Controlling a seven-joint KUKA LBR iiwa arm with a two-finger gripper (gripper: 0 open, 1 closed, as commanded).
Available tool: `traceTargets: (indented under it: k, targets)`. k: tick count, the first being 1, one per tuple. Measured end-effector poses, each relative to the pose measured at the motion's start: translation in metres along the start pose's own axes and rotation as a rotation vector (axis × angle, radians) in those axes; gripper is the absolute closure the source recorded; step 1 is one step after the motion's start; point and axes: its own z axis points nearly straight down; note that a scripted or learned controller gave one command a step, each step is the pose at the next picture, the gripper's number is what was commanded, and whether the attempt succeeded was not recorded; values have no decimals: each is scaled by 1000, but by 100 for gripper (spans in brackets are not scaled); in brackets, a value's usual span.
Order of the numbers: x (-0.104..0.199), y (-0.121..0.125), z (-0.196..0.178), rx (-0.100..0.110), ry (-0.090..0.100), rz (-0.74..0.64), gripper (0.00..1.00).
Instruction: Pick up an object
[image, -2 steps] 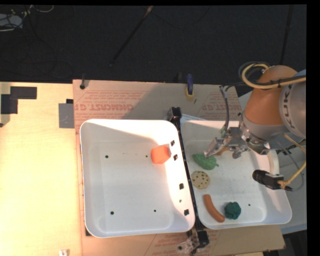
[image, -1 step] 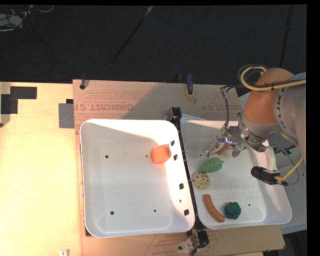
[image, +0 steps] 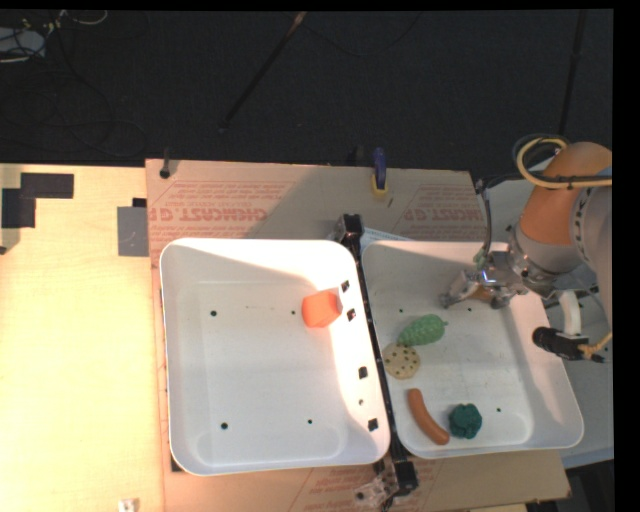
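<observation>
the claw (image: 478, 290), whether released or clenched i cannot tell, hangs over the right bin (image: 545, 400); pale tabletop (image: 70, 350), cardboard (image: 250, 205) beneath, dark backdrop.

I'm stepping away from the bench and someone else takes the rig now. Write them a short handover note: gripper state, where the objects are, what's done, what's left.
Gripper: low over the far part of the right bin, nothing seen held.
Right bin: green lumpy object near the middle, tan round cookie-like piece beside the divider, orange-red sausage and dark teal lump at the near end.
Left bin: orange block near its right wall.
Done: arm is positioned in the right bin.
Left: grasp one object and lift it; the green lumpy object lies closest to the gripper.
</observation>
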Motion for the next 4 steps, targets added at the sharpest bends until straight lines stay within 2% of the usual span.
traceTargets:
  k: [1, 2, 3, 4]
  targets:
    - [2, -5, -133, -18, -6, -3, 0]
    - [2, -8, -134, -5, -2, -4, 100]
    - [70, -48, -288, -20, -2, -9, 100]
    - [65, -48, -169, 7, 1, -2, 100]
